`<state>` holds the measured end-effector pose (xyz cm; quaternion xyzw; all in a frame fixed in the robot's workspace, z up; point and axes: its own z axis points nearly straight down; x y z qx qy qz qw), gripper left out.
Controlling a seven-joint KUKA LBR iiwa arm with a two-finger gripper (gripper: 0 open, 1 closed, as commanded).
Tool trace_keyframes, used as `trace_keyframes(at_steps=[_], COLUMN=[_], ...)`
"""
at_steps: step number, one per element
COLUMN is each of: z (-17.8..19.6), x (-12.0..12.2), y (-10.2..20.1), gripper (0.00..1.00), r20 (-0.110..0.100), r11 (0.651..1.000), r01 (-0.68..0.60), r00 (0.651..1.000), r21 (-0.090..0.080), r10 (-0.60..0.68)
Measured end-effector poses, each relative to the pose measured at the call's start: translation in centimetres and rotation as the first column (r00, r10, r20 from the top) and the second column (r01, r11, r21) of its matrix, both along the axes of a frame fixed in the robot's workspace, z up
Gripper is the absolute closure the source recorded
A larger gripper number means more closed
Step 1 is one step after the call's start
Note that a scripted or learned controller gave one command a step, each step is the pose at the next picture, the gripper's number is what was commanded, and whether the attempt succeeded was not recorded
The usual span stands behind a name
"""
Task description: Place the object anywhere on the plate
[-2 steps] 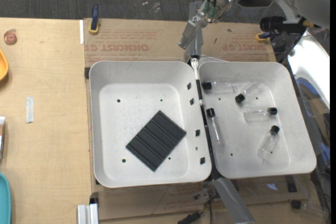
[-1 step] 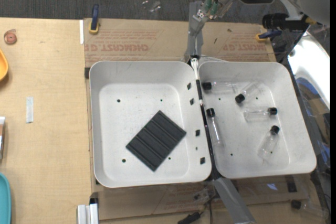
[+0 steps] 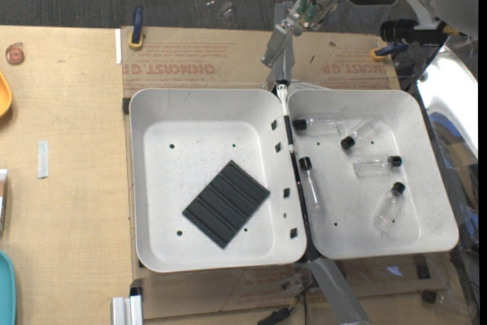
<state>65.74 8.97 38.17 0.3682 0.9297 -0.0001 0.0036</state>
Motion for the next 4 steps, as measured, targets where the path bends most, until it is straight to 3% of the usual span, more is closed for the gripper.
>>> trace_keyframes(at_steps=[1, 2, 3, 4], z=[0.8, -5.0, -0.1, -0.1], x=[0.1, -0.7, 0.2, 0.2], y=[-0.1, 6.3, 3.5, 3.5], gripper=[1.0, 1.0, 1.0, 0.0], r20=[0.002, -0.007, -0.005, -0.005], r11=[1.0, 0.691, 0.95, 0.95], r01=[0.003, 0.723, 0.311, 0.311], r00=[1.0, 0.691, 0.95, 0.95], r21=[-0.001, -0.003, 0.001, 0.001], r10=[-0.003, -0.723, -0.311, -0.311])
